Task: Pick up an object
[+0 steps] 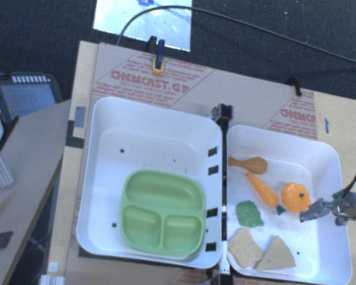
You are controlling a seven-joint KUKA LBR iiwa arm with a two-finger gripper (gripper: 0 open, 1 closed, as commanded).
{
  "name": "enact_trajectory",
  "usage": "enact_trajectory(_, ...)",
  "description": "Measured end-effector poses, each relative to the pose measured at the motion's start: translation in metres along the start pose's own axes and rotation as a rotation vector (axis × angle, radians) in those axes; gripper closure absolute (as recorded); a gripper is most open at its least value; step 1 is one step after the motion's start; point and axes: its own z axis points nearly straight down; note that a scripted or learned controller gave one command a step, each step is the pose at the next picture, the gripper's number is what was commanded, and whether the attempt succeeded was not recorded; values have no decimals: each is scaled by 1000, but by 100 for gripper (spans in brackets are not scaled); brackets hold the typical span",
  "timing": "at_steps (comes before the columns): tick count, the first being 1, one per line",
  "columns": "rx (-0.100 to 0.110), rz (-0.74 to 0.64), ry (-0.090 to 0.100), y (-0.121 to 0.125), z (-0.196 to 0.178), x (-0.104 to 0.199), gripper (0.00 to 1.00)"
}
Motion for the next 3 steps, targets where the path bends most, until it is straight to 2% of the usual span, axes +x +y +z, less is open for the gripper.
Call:
enact_trajectory(2, 2, 2, 1, 0, 104, 11, 0)
enact_trajectory(3, -2, 1, 0, 2, 90, 11, 100)
